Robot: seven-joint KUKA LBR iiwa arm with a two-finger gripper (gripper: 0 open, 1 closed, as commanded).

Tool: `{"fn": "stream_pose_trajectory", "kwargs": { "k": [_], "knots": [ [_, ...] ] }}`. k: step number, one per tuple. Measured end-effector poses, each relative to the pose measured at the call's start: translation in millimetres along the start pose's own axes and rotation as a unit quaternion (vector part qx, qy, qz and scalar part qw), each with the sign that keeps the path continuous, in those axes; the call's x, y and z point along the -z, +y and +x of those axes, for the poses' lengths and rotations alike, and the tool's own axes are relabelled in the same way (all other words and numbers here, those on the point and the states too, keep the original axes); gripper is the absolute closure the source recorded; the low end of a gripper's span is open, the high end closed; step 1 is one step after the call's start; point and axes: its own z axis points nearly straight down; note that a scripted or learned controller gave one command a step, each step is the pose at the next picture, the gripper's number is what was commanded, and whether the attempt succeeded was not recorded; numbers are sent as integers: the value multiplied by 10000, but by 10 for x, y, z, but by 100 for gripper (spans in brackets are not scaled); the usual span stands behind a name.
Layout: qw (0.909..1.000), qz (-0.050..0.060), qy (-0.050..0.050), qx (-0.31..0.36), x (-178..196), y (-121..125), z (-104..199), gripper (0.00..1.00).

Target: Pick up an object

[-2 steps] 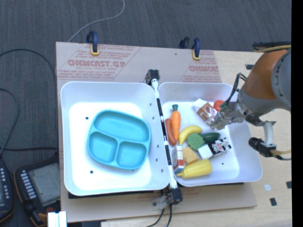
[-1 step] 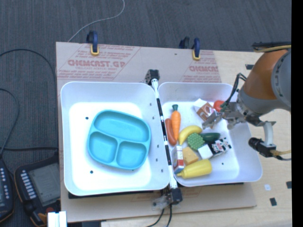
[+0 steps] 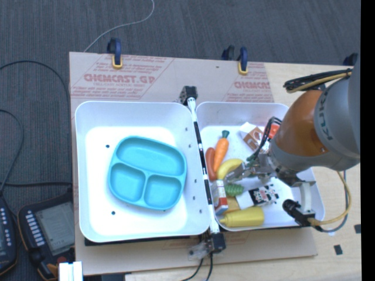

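The gripper (image 3: 245,173) hung low in the right bin (image 3: 234,111), beside the banana (image 3: 228,167). Its grip could not be told.

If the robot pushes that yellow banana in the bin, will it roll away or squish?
The curved yellow toy banana probably won't roll far: its bend should make it rock or spin instead. It looks like glossy moulded plastic, so likely stiff, light and a bit slippery. The orange toy carrot beside it would likely stop any slide.
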Motion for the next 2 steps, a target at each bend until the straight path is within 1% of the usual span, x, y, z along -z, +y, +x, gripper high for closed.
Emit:
{"fn": "stream_pose_trajectory", "kwargs": {
  "k": [1,2],
  "knots": [
    [10000,-18,-4,-2,109,16,-5,100],
    [10000,-16,-4,-2,108,14,-4,0]
  ]
}}
